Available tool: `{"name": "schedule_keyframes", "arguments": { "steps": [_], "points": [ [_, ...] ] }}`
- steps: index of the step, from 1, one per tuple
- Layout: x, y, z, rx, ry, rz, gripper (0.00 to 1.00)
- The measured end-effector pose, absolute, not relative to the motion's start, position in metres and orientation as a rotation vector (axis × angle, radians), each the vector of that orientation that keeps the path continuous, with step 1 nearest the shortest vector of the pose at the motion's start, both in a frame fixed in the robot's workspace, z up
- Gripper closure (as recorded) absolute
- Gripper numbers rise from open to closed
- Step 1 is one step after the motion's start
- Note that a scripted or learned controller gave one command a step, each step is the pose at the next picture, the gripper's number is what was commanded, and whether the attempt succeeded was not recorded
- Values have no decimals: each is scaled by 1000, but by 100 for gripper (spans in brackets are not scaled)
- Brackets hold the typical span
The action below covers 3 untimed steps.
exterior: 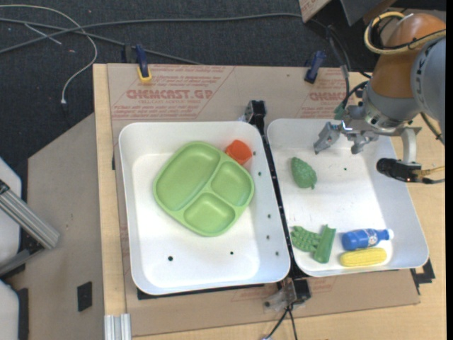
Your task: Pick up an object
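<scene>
Camera view: left bin (134, 211) holds green divided plate (204, 188), orange piece (239, 150) touching its edge. Right bin (403, 211) — gripper (342, 138) above far end, fingers spread, nothing between; green lump (304, 172) near, toys at front.

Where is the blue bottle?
The blue bottle lies in the right bin, near its front right corner, just above the yellow corn and right of the green toy.

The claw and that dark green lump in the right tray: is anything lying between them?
No. In the camera view the stretch of white tray floor between the gripper and the dark green lump is bare.
</scene>
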<state>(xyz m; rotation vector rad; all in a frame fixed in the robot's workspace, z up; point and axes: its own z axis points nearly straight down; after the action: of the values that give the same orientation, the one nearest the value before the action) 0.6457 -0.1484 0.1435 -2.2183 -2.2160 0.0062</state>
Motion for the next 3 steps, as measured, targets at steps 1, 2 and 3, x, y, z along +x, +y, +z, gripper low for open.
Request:
{"name": "schedule_keyframes", "arguments": {
  "steps": [1, 2, 3],
  "points": [
    [644, -147, 90, -2217, -2216, 6, 0],
    [647, -148, 106, -2222, -2223, -2, 100],
    [647, -139, 167, -2224, -2228, -8, 100]
  ]
}}
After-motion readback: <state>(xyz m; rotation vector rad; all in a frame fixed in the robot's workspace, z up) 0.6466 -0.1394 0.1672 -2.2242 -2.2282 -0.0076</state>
